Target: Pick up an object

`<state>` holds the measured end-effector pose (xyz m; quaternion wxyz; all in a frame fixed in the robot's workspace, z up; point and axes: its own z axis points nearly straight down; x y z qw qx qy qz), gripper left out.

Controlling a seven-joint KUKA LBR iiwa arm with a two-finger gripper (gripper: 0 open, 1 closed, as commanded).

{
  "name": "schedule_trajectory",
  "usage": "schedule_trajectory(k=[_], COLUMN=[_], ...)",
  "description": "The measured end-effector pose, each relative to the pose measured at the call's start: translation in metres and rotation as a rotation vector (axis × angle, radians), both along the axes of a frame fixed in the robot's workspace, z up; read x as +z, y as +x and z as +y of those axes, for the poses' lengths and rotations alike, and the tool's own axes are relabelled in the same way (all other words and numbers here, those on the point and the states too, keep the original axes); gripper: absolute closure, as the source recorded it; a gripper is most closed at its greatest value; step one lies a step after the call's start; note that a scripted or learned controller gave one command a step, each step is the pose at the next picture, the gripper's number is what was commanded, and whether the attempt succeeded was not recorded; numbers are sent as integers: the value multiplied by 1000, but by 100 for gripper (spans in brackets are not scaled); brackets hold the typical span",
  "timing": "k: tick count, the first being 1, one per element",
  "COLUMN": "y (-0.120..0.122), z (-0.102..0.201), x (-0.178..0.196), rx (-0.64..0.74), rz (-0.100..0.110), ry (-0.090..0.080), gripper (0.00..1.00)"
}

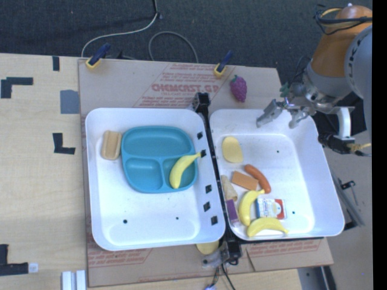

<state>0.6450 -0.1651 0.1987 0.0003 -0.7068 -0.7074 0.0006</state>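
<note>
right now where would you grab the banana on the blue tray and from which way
Take the banana across its thick lower middle, coming straight down from above. It lies flat in the blue tray's right compartment with its thin stem end propped on the tray rim near the bin divider. Set the fingers across the curve's narrow width, away from the rim, so neither catches the tray's edge.

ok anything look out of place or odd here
Yes: the purple grape bunch lies on the cardboard behind the right bin, outside both bins. Also, a banana hangs over the blue tray's right rim rather than sitting inside a compartment.
</note>
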Motion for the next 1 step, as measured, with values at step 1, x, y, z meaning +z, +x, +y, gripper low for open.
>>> schedule_trajectory(k=[1], y=[25], z=[85], x=[41], rx=[9], rz=[-6], ry=[3], gripper=[0])
